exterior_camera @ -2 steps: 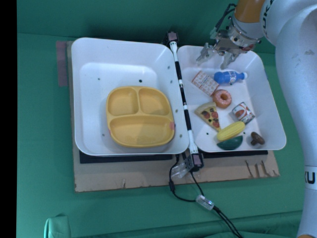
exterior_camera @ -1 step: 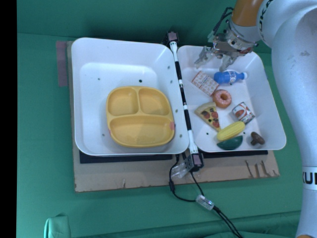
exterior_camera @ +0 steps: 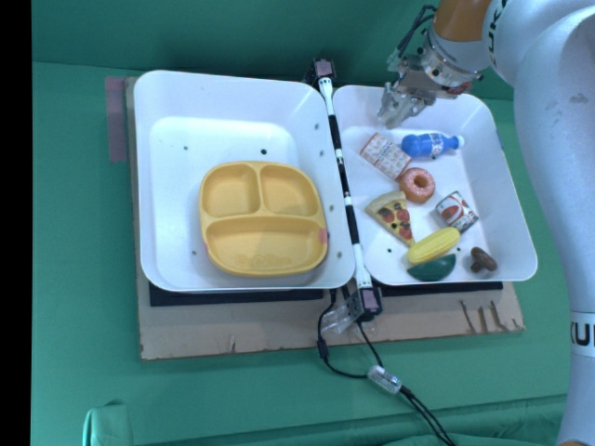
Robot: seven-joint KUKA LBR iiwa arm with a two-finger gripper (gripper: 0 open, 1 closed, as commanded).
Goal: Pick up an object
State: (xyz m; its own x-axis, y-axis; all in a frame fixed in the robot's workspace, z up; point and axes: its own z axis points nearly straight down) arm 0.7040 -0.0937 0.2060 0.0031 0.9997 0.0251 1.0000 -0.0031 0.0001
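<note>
My gripper (exterior_camera: 398, 111) hangs over the far left corner of the right bin (exterior_camera: 493, 128), its fingers slightly apart with nothing between them. Just in front of it lie a checkered cracker box (exterior_camera: 385, 154) and a blue bottle (exterior_camera: 429, 144) on its side. Further forward lie a doughnut (exterior_camera: 416, 185), a pizza slice (exterior_camera: 394, 216), a small can (exterior_camera: 456, 211), a corn cob (exterior_camera: 433, 245), a green wedge (exterior_camera: 431, 268) and a brown piece (exterior_camera: 482, 261).
The left bin (exterior_camera: 186, 119) holds a yellow divided plate (exterior_camera: 263, 217). A black-and-white rail (exterior_camera: 340, 170) runs between the bins. Cables (exterior_camera: 372, 365) trail off the cardboard base at the front. My arm fills the right side.
</note>
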